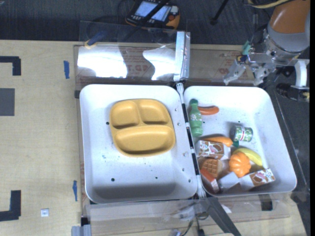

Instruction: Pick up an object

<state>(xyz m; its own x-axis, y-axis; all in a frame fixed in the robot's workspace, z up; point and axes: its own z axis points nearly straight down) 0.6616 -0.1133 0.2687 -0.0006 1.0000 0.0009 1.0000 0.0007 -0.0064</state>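
The right bin [256,100] holds several toy foods along its left and front sides: a green bottle [196,119], a red sausage [208,110], a small can [242,133], a carrot [220,140], a printed carton [212,150], a waffle [209,167], an orange pumpkin [239,164], a banana [252,155] and a second carton [261,177]. My gripper [245,76] hangs above the bench just beyond this bin's far rim, well away from the toys. It is open, with nothing between its spread fingers.
The left bin [93,146] carries a yellow divided plate [142,126]. A clear plastic wall [128,58] stands behind the bins, and a metal divider [182,58] rises between them. The right bin's far right part is bare white floor.
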